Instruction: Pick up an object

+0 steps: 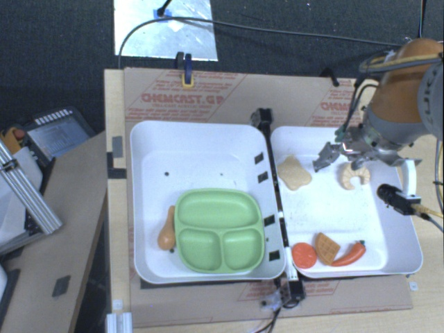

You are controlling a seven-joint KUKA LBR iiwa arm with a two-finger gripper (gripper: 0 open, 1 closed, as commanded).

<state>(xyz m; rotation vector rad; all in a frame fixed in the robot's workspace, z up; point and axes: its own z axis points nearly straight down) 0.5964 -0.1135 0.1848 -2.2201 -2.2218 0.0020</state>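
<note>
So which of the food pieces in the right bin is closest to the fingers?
The pale curled piece, just below the gripper. The beige bread-like piece lies farther left, and the tomato slice, waffle piece and red chili pepper sit along the bin's front edge.

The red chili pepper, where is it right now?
The red chili pepper lies in the right bin, near its front edge, touching or nearly touching the waffle-like piece on its left, with the tomato slice just beyond.

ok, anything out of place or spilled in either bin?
Nothing stands out. The green divided tray sits flat in the left bin beside a drumstick toy; the other toy foods lie inside the right bin. Nothing spilled.
</note>
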